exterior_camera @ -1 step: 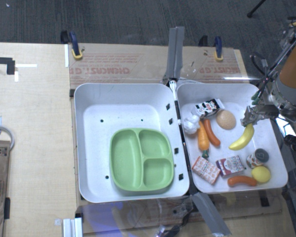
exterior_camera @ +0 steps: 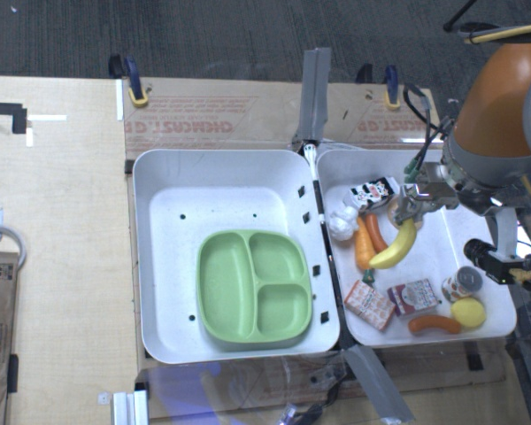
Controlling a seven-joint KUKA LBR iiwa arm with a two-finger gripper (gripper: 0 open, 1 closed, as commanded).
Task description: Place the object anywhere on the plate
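A green three-compartment plate [exterior_camera: 252, 286] lies in the left bin [exterior_camera: 164, 211] with nothing on it. My gripper [exterior_camera: 411, 204] hangs low in the right bin [exterior_camera: 442, 237], right at the upper end of a yellow banana [exterior_camera: 395, 246]. The banana lies slanted on the bin floor beside two orange carrots [exterior_camera: 365, 241]. Whether the gripper touches the banana is unclear.
The right bin also holds a white lump [exterior_camera: 341, 224], a black-and-white carton [exterior_camera: 373, 192], two red-and-white packets [exterior_camera: 369, 304], an orange sausage [exterior_camera: 434, 324], a lemon [exterior_camera: 467, 312] and a small can [exterior_camera: 467, 281]. A divider wall [exterior_camera: 320, 237] separates the bins.
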